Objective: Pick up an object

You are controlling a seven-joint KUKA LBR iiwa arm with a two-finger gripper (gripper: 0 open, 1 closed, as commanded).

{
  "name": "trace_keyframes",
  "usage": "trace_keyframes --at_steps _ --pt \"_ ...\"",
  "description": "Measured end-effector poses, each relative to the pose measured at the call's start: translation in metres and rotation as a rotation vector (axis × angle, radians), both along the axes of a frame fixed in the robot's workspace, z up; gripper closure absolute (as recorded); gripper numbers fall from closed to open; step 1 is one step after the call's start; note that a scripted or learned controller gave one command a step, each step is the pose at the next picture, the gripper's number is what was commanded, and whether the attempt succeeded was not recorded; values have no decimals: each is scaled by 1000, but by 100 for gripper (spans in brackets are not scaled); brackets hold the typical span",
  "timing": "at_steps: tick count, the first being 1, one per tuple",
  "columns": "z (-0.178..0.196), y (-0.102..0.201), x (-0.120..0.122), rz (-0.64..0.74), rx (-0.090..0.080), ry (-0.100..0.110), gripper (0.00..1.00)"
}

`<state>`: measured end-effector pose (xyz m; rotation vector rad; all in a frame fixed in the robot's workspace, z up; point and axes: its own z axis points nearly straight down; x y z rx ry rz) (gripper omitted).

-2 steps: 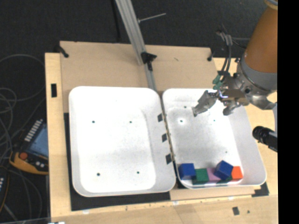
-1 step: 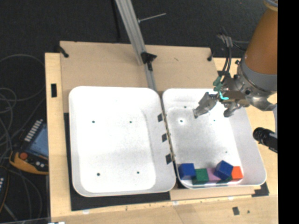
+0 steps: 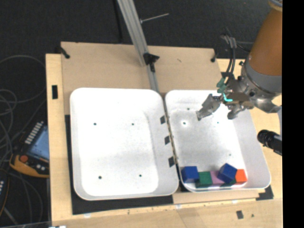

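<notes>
Several small blocks lie along the near edge of the right bin (image 3: 247, 127): a blue block (image 3: 190, 173), a green block (image 3: 204, 178), a pink one (image 3: 217, 178), a second blue block (image 3: 228, 172) and an orange block (image 3: 241, 175). My gripper (image 3: 219, 109) hangs over the far part of the right bin, well away from the blocks. Its fingers (image 3: 207, 109) stand apart with nothing between them, so it is open.
The left bin (image 3: 116, 141) sits beside the right one on the tan bench. A metal rail (image 3: 137, 37) slants down from the top to the gap between the bins. Cables and a handheld pendant (image 3: 33, 148) lie off the bench at the left.
</notes>
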<state>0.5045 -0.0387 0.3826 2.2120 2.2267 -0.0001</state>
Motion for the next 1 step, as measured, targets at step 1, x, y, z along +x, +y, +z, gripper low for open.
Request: trace_keyframes --at_steps 1 --pt "-68 -73 62 -11 -2 7 0"
